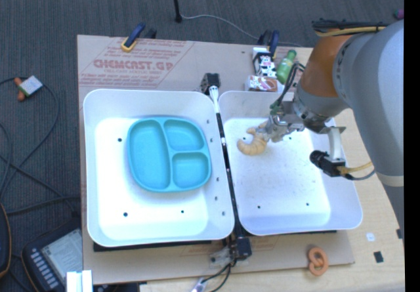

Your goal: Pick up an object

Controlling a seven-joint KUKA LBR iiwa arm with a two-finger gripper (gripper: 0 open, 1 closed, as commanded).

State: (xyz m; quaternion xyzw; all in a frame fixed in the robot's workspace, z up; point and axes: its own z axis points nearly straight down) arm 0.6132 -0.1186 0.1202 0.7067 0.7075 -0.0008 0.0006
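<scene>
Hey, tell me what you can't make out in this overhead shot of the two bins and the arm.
- Gripper: its fingertips blur into the tan croissant-shaped object in the right bin, so contact or grasp cannot be judged.
- Arm: cut off by the right edge of the camera view.
- Small items behind the right bin: too small to identify; the green one is partly hidden by the arm.

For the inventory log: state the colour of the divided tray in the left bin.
Light blue: the divided tray, seen clearly in the camera view.
</scene>
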